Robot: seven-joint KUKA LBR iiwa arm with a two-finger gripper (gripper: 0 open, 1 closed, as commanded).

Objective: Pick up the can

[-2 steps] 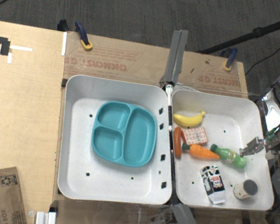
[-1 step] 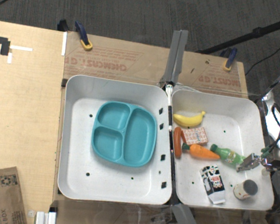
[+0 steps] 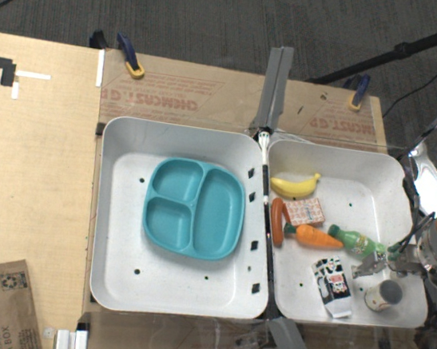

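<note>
Pincer [image 3: 376, 266] low over right bin [image 3: 365, 162]; open or clenched, cannot tell. Can [image 3: 384, 295] just below and right of it, on its side, mouth up-camera, ungrasped. Bottle [image 3: 357, 241] and carrot [image 3: 318, 238] just left, crowding that side.

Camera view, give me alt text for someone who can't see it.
The robot's hand hovers by a can in the right bin, near a banana, carrot, green bottle and carton. The left bin holds a teal divided plate.
</note>
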